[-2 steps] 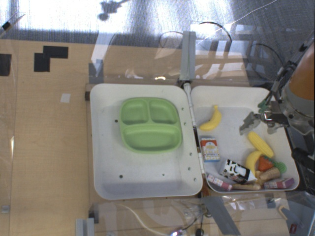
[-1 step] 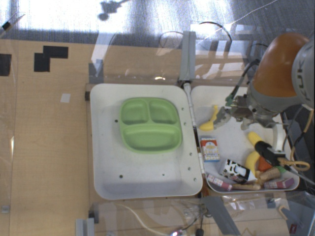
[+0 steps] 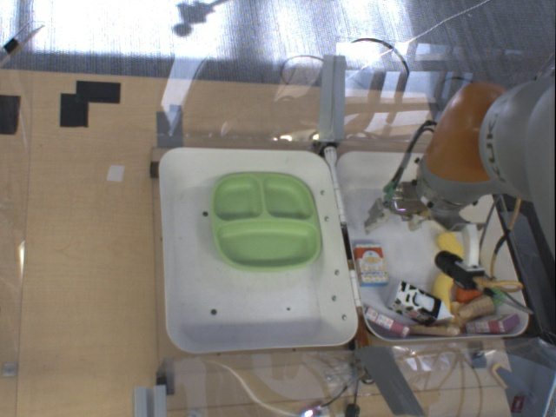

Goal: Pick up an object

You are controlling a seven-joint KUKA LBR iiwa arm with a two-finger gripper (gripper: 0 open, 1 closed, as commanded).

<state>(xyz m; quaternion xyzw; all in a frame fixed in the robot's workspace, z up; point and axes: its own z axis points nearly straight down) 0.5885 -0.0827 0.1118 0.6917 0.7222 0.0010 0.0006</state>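
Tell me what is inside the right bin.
The right bin holds a small card box, a banana, a black-and-white item and clutter along its near edge. The arm covers its far right part.

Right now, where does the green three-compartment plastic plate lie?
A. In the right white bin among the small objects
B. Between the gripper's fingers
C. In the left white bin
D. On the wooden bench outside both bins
C: the green three-compartment plastic plate lies flat in the left white bin, apart from the gripper over the right white bin.

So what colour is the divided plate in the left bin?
Light green plate, clearest in the camera view.
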